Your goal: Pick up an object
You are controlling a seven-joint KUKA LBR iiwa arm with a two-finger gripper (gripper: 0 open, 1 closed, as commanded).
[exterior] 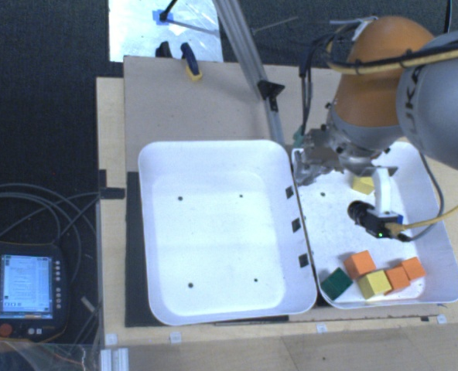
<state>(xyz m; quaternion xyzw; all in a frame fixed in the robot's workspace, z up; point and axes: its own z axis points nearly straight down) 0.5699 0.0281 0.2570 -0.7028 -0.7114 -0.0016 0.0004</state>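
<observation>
Several small blocks lie in the right bin (444, 247). A green block (336, 283), an orange block (360, 263), a yellow block (374, 284) and two more orange blocks (405, 273) cluster at its near end. Another pale yellow block (362, 184) lies farther back, partly under the arm. My gripper (312, 166) hangs low over the far left corner of the right bin, close to the wall between the bins. It is apart from the block cluster and just left of the pale yellow block. The orange wrist band (376, 76) hides much of it.
The left bin (213, 230) sits beside the right one. A slanted metal pole (244, 45) crosses the back of the bench. Clamps (190, 60) lie at the back left. A teach pendant (24, 288) with cables rests on the floor at left.
</observation>
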